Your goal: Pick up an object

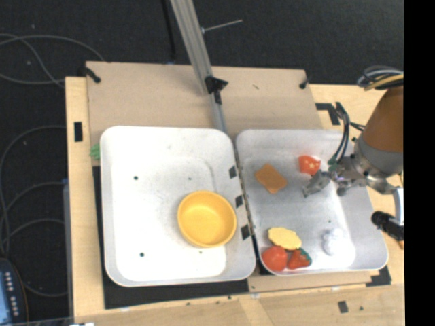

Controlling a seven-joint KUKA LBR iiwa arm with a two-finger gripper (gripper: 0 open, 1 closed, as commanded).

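Approach step. Strawberry (277, 257) and yellow piece (284, 237) lie nearest, at the right bin's (353, 257) front edge; brown block (270, 178) and tomato (308, 163) lie farther back. Hand (317, 185), fingers apart and empty, hovers just beside the tomato; next, centre over it and descend.

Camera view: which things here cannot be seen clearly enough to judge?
- Hand: too small and dark to read how its fingers stand.
- Pale object in the right bin: blends with the white floor, its kind is unclear.
- Arm: cut off by the right edge.
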